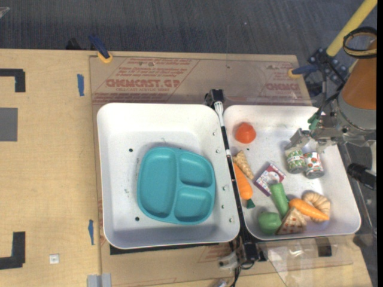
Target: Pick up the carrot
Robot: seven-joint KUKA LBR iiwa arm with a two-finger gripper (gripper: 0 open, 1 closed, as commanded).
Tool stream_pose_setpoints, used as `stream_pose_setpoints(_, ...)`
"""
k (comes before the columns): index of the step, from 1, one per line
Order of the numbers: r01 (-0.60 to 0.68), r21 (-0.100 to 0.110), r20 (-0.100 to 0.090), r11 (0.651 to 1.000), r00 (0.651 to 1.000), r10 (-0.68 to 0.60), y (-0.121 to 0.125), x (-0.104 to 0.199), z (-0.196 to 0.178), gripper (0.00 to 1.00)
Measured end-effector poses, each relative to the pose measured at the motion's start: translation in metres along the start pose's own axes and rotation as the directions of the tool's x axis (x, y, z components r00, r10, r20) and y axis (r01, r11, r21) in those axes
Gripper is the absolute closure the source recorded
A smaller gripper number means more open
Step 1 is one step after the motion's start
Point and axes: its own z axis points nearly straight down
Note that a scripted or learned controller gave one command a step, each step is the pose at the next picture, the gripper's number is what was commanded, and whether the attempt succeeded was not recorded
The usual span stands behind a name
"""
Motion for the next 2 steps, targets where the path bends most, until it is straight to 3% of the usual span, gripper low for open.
stream_pose_setpoints(1, 0.254, -0.002, 0.001, 0.967, 0.967, -0.254, -0.058, -0.007, 0.101, 0.0)
stream_pose_setpoints(2, 0.43, -0.011, 0.011, 0.903, 0.903, -0.43, -0.078, 0.019, 0.103, 0.0)
